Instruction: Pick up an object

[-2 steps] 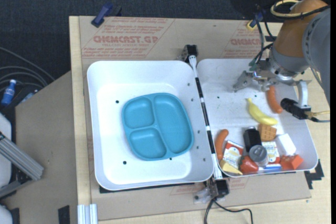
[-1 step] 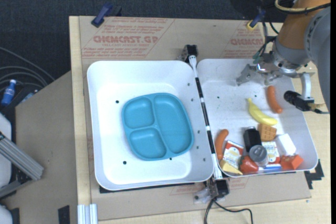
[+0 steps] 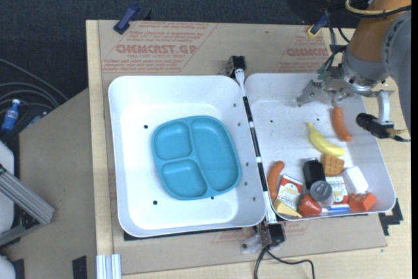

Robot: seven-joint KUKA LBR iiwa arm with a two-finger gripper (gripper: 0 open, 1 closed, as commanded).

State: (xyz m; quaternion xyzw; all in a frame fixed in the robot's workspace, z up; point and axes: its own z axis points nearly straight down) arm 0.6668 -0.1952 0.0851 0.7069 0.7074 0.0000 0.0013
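The gripper was seen with its fingers spread apart and nothing between them, above the right bin's far side. A banana and a sausage lay just below it. A blue divided plate was placed in the left bin.

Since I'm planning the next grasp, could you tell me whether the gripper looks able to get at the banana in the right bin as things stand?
Probably yes. The banana lies on bare bin floor with nothing on top of it, and the gripper hangs just above it in the view. The sausage beside it and the cracker at its lower end could crowd the grasp.
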